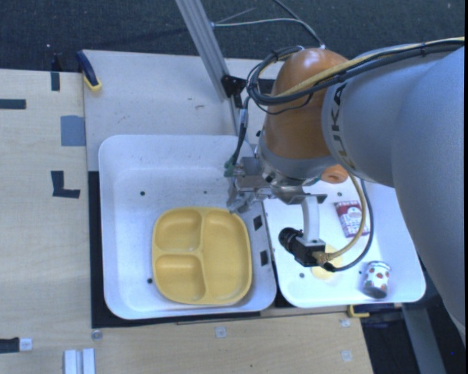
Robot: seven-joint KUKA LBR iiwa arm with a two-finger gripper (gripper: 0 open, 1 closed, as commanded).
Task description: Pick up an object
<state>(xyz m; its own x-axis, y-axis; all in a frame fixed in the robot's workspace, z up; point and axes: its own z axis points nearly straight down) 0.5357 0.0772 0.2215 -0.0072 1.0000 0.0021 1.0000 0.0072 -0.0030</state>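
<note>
A yellow divided plate point(201, 254) lies flat in the front of the left white bin point(125, 178). My gripper point(242, 197) hangs below the orange wrist band point(300, 107), at the inner wall between the two bins, just above the plate's far right corner. The wrist hides most of it. In the right bin point(398, 287) lie a red and white packet point(349, 218), a small white and red object point(376, 277) near the front right corner, and an orange piece point(335, 174) half hidden under the arm.
A black fitting point(299, 248) with a yellow cable point(351, 248) hangs from the arm over the right bin. A slanted metal post point(207, 41) rises behind the bins. A blue and yellow clamp point(89, 72) sits at the bench's far left corner.
</note>
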